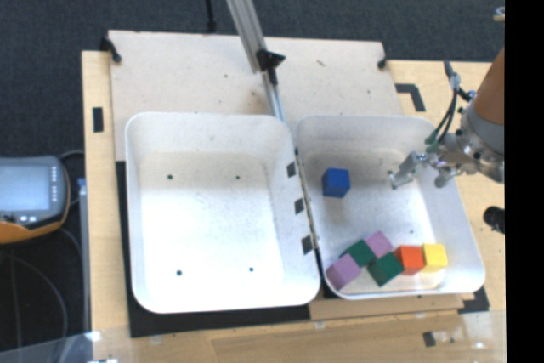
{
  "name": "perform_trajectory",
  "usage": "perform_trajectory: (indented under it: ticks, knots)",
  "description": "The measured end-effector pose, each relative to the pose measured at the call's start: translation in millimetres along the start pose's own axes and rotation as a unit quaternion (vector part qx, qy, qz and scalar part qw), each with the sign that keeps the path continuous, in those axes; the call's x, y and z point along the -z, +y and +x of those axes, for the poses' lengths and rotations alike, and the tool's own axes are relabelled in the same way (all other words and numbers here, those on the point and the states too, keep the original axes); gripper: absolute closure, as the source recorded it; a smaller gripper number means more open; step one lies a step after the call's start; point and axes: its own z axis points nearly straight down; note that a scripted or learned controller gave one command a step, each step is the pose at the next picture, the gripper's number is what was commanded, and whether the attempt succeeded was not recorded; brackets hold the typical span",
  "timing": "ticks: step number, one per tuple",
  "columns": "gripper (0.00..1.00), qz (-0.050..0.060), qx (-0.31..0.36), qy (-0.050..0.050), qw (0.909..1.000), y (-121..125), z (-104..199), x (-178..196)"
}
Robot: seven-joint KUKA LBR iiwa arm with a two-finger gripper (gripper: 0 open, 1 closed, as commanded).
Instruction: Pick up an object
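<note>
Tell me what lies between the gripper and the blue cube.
Nothing: in the camera view, only bare white bin floor separates the gripper from the blue cube.

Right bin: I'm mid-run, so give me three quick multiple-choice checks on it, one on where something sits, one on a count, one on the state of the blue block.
1. Where does the blue block lie in the right bin?
A. Alone, towards the far side
B. In the near-edge cluster
C. On the bin's rim

2. How many blocks are in the right bin?
A. Four
B. Seven
C. Ten

3. What is the blue block's state?
A. Gripped by the gripper
B. Resting on the bin floor, apart from the gripper
C. Stacked on a green block

Answers: 1 A, it sits apart from the cluster along the near edge. 2 B, one blue, two purple, two green, one orange, one yellow. 3 B, bare floor separates it from the gripper.
</note>
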Motion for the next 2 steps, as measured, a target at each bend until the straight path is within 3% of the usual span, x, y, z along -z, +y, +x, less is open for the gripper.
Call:
perform_trajectory:
  ticks: [1,2]
  knots:
    - [0.00,0.000,0.000,0.000,1.0000,3.5,-23.7,20.3]
    - [0.00,0.000,0.005,0.002,1.0000,42.0,22.9,23.5]
